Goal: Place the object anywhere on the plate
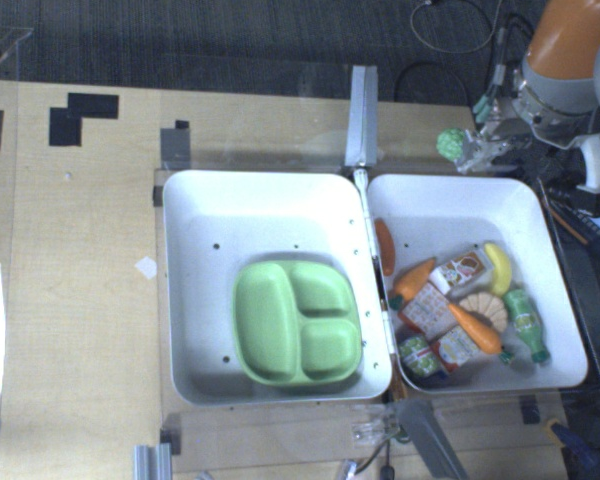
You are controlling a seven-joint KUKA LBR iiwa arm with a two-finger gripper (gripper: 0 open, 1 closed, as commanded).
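Observation:
A light green plate (280, 328) with three compartments lies in the left bin (195, 268), toward its front. My gripper (472, 146) hangs above the back rim of the right bin (540, 228), near the top right of the view. It is shut on a small green leafy toy (451, 145), which sticks out to the left of the fingertips. The toy is well clear of the plate, up and to the right of it.
The right bin holds several toy foods: a carrot (475, 328), a banana (498, 266), a green bottle (525, 320), a sausage (384, 245) and small packets (460, 271). A metal divider post (360, 118) stands between the bins at the back. Cables lie at the top right.

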